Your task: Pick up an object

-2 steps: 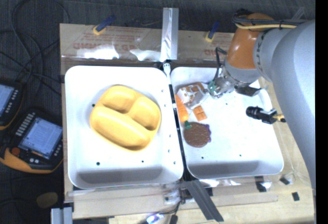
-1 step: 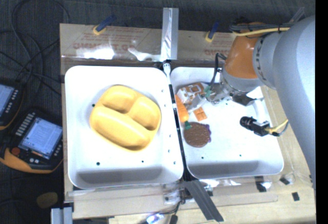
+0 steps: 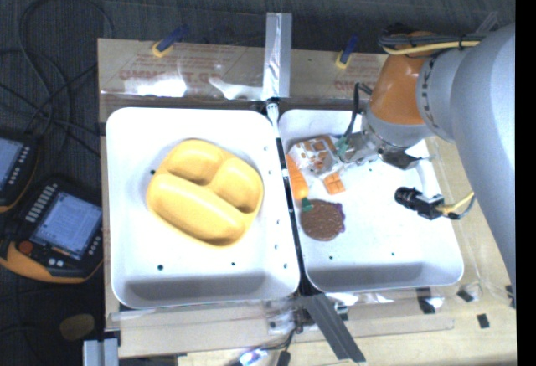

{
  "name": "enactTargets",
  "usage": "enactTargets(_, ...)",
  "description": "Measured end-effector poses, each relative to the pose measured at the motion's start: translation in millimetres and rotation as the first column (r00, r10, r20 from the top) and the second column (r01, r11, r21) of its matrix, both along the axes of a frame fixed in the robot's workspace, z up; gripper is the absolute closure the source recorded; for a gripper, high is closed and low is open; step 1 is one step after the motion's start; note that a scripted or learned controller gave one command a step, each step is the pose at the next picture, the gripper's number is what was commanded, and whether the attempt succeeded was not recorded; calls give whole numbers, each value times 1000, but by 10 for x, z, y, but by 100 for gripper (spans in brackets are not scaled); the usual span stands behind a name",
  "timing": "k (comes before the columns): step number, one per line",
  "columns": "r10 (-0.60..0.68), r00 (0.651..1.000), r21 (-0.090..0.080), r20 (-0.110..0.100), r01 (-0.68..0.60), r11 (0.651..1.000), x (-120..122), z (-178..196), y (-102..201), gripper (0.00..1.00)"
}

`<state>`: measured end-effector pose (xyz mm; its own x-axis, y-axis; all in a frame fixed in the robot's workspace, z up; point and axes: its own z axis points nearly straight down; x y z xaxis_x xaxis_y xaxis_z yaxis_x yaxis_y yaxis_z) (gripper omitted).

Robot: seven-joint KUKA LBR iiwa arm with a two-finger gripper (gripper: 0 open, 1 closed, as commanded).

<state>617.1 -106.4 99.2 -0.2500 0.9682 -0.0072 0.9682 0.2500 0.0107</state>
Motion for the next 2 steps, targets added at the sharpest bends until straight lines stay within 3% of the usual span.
enactTargets(1, -402, 916, 7, -3, 402, 916, -11, -92, -279, 100)
enactTargets(2, -434, 901, -1, -12, 434, 901, 382, 845, 355, 100)
